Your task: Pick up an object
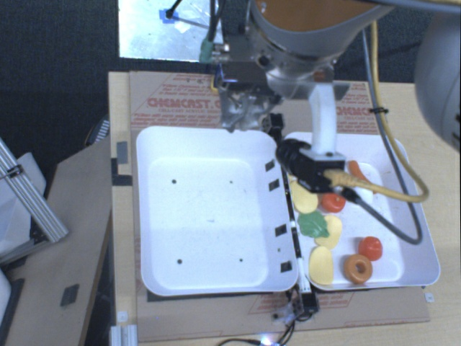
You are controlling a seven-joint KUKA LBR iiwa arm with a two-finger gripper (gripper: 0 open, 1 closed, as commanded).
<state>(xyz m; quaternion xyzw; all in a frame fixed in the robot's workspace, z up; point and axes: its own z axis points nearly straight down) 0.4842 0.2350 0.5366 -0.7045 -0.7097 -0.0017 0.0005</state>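
Currently, camera view: hand (243, 114) over far rim of left bin (209, 215); cannot tell whether apart or together; pickable toys in right bin (423, 264), well apart from hand: green piece (312, 224), yellow piece (321, 264), orange ring (357, 268), red piece (370, 247); risks: descent here likely strikes rim or bare floor; toys packed close, so grab may slip or shove neighbours.

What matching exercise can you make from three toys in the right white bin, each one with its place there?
Things:
1. green lumpy plastic toy
2. orange ring-shaped toy
3. thin orange stick-shaped toy

Places in the right white bin:
A. at the far end, apart from the other toys
B. near the front rim, beside a red round toy
C. in the middle, among yellow toy pieces

Pairs: 1-C; 2-B; 3-A
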